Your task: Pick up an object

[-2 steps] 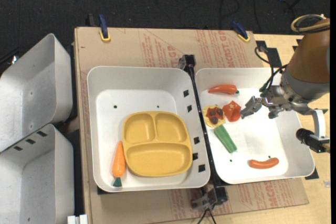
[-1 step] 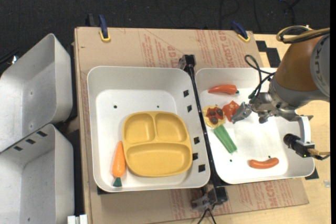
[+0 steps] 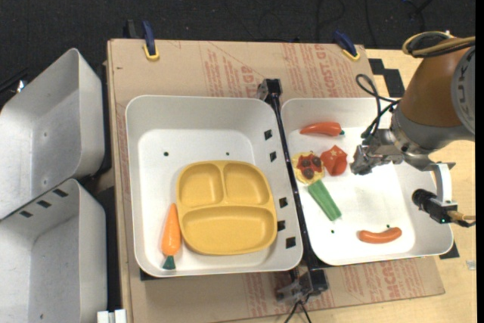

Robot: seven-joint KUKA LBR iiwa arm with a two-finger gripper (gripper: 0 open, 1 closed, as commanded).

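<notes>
The right bin (image 3: 423,238) holds a red chili pepper (image 3: 321,129) at the back, a red strawberry-like piece (image 3: 335,159), a small pizza slice (image 3: 308,167), a green strip (image 3: 324,200) and a sausage (image 3: 380,235) near the front. My gripper (image 3: 363,161) hangs over the right bin, just right of the red piece. The wrist hides its fingertips and nothing shows between them.
The left bin (image 3: 144,163) contains a yellow divided tray (image 3: 225,206) and an orange carrot (image 3: 171,232) lying beside its left edge. A black divider (image 3: 286,163) separates the bins. Two white containers (image 3: 45,163) stand at the far left.
</notes>
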